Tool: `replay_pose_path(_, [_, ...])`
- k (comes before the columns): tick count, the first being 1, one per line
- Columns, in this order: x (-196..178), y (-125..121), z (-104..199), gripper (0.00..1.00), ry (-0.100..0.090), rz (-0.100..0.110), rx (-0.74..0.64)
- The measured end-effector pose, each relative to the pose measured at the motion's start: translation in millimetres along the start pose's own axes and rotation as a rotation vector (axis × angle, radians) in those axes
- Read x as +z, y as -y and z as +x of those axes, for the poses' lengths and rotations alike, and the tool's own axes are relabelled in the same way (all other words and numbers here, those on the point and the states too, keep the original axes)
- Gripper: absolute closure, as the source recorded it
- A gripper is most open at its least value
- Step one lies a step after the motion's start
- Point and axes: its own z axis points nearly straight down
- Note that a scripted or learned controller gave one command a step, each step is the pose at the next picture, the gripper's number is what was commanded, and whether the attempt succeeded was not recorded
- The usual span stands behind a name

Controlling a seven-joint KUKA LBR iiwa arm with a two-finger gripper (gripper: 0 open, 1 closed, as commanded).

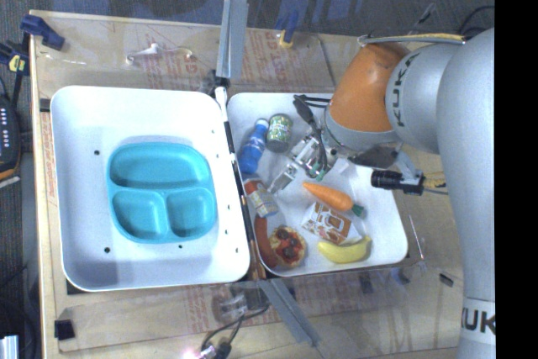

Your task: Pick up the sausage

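The arm [437,113] reaches in from 3 o'clock, its orange band [366,92] over the right bin [382,244]. The gripper [282,181] hangs over the middle of that bin, pointing toward 8 o'clock. Whether it is wide or narrow cannot be told from this slant; nothing shows held in it.

The sausage [261,238], dark red and long, lies along the left wall of the right bin, at about 7 o'clock from the gripper and apart from it. Its upper end sits under or beside a small grey block [262,202]; which one cannot be told. Its lower end touches a round tart [288,246] topped with dark berries, which sits at the bin's 6 o'clock edge.

A blue bottle [251,152] lies tilted at 10 o'clock from the gripper, just beside a green-lidded can [279,130] at 12 o'clock. A carrot [329,197] lies at 4 o'clock from the gripper, near it. Just below the carrot is a flat packet [326,223] with red print, and a banana [345,250] curves along the bin's lower right, touching the packet.

The left bin [76,139] holds a blue tray [161,191] with three compartments, resting near its middle.
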Motion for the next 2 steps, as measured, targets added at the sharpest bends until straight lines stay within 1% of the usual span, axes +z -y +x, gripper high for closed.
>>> replay_pose_path(1, [-3.5, -16.3, 44.7, 0.00, 0.024, 0.013, 0.180])
replay_pose_path(2, [-11.8, 49.2, 14.8, 0.00, -0.002, 0.001, -0.122])
